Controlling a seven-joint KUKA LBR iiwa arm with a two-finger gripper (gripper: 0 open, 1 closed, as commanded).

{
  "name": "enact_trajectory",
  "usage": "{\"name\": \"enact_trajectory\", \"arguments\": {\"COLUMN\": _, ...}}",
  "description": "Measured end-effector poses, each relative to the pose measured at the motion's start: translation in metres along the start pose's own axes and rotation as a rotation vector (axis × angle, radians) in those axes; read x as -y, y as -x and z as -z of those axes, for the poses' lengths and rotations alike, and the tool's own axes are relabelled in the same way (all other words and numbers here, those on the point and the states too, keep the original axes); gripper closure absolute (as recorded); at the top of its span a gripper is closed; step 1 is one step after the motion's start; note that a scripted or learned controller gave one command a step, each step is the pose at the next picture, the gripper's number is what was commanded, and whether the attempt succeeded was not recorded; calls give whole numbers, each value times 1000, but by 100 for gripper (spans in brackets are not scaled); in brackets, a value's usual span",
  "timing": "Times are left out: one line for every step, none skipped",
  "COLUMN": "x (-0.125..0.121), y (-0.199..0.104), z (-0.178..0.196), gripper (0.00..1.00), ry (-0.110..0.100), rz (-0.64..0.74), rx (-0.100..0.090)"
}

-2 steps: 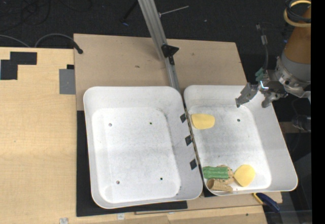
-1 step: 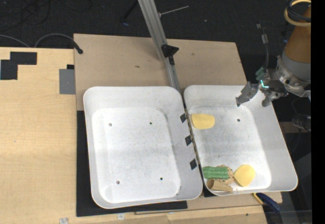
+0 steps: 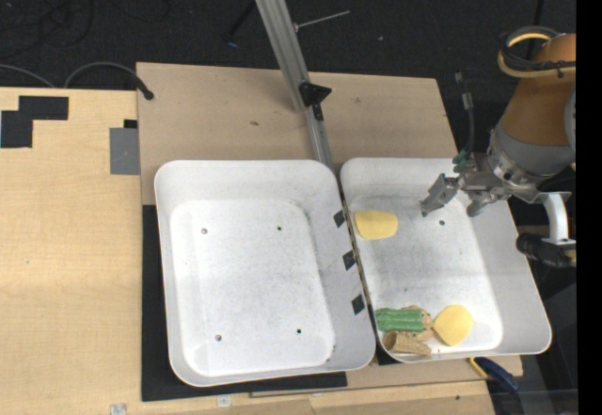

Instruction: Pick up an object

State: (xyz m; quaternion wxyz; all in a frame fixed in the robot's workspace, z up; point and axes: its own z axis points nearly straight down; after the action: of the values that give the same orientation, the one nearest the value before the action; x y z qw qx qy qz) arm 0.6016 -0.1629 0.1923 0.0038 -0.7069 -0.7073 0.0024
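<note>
My gripper (image 3: 455, 203) hangs over the far right part of the right bin (image 3: 513, 258), its two fingers spread open with nothing between them. A pale yellow lump (image 3: 376, 225) lies to its left, near the bin's left wall. At the bin's near edge sit a green object (image 3: 400, 319), a round yellow object (image 3: 453, 325) and a small tan piece (image 3: 409, 343), bunched together. The grey arm with its orange band (image 3: 541, 88) rises at the right.
The left bin (image 3: 169, 187) stands beside the right one, joined by black clips (image 3: 346, 258). A slanted metal rail (image 3: 282, 37) runs from the top down to the bins' far junction. Bare wooden bench (image 3: 56, 244) lies to the left.
</note>
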Motion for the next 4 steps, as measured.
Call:
{"name": "enact_trajectory", "arguments": {"x": -3, "y": -5, "z": -64, "gripper": 0, "ry": 0, "rz": -1, "rx": 0}}
{"name": "enact_trajectory", "arguments": {"x": -3, "y": -5, "z": -102, "gripper": 0, "ry": 7, "rz": -3, "rx": 2}}
{"name": "enact_trajectory", "arguments": {"x": -3, "y": -5, "z": -91, "gripper": 100, "ry": 6, "rz": -8, "rx": 1}}
{"name": "enact_trajectory", "arguments": {"x": -7, "y": -7, "z": -47, "gripper": 100, "ry": 11, "rz": 0, "rx": 2}}
